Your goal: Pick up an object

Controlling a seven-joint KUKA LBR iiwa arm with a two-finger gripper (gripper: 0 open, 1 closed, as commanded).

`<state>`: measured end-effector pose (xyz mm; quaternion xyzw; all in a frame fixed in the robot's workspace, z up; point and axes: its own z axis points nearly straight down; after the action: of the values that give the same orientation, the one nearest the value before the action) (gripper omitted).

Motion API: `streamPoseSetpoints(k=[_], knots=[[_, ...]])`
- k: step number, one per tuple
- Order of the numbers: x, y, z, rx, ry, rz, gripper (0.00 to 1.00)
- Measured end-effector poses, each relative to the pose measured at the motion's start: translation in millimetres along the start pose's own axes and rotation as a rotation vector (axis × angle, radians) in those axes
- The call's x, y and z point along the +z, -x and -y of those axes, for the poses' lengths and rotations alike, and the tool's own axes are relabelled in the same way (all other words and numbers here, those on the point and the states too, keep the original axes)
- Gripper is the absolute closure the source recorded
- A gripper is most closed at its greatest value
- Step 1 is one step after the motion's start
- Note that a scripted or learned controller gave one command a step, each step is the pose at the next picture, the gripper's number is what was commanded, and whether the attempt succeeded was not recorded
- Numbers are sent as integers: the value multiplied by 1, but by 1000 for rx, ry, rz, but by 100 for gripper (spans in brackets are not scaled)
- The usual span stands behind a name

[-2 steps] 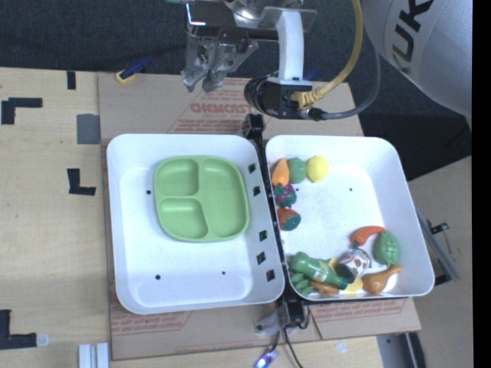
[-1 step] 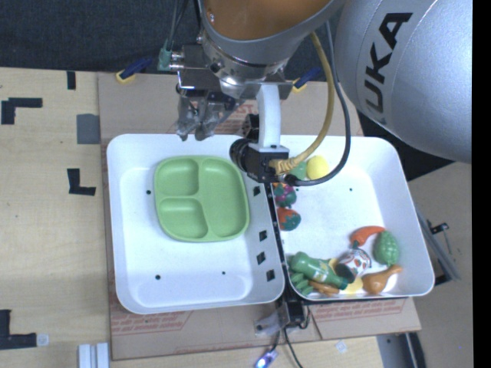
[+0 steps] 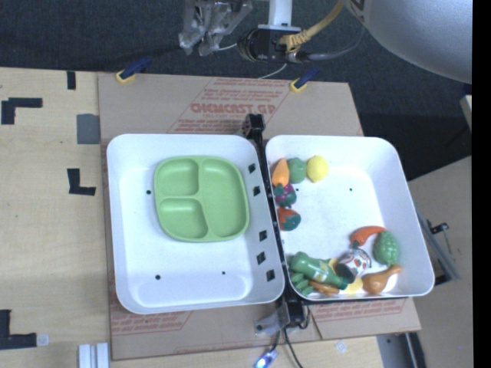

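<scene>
- Red printing is running across the brown cardboard sheet (image 3: 230, 106) lying under the two bins, just beyond their far edges. The largest line is reading roughly as "CHEMCAST GP", though the letters are blurring and the exact spelling is staying uncertain.
- Smaller red lines are sitting above and below that word on the same cardboard; they are too small to read.
- Part of a large dark letter, looking like a "U", is showing on the grey arm casing (image 3: 414, 14) at the top right; the remaining letters are being cut off by the frame edge.
- Nothing readable is appearing on the bins, the green tray or the toy items.
</scene>
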<state>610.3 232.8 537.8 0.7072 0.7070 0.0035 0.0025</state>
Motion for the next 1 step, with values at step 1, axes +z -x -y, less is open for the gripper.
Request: streamPoseSetpoints(k=[1], knots=[[77, 3, 43, -3, -19, 5, 100]])
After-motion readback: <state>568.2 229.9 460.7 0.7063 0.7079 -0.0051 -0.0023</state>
